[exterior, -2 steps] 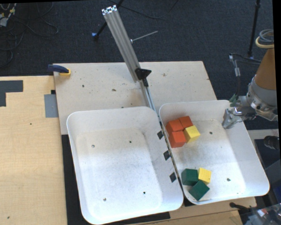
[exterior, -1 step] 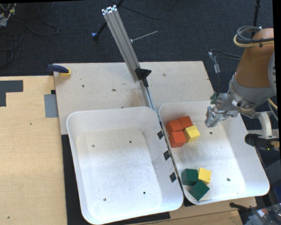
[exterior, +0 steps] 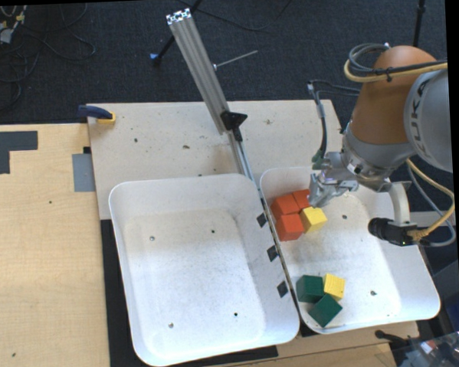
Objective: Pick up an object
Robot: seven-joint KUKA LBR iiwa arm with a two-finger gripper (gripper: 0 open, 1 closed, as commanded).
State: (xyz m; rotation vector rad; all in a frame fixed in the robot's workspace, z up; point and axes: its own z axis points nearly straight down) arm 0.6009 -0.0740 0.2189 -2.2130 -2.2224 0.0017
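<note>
The gripper (exterior: 320, 198) hangs over the right bin (exterior: 388, 286), just above the yellow cube (exterior: 313, 217) beside the orange blocks (exterior: 289, 214); its grip I cannot tell; looks like the approach step, descent and closing next

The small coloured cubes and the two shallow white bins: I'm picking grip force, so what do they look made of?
The small coloured cubes, e.g. the orange cube, look like painted wood or matte plastic: flat colour, crisp edges, no glare. The shallow white bins look like thin moulded plastic: rounded corners, a soft sheen, and specks across the floor.
</note>
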